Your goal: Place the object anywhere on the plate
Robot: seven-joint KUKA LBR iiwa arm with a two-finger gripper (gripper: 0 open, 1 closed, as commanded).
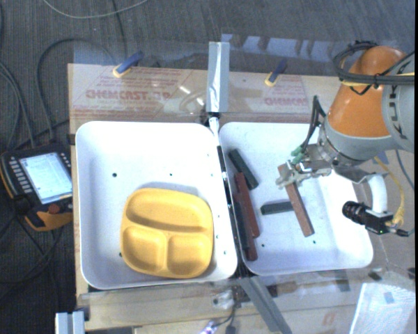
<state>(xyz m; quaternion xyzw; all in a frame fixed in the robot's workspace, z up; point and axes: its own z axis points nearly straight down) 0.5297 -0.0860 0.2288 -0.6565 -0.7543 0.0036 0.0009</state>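
A yellow divided plate [168,231] lies in the left bin [97,152], towards its front. My gripper [291,177] hangs over the middle of the right bin [348,256], far right of the plate. It is shut on the upper end of a brown wooden stick [301,213], which slants down towards the bin's front. A small dark block [276,207] lies just left of that stick.
Along the right bin's left wall lie a long brown stick [246,204], a thin black rod [233,211] and a short black bar [238,165]. The raised divider [223,172] separates the two bins. A teach pendant [38,179] rests left of the bench.
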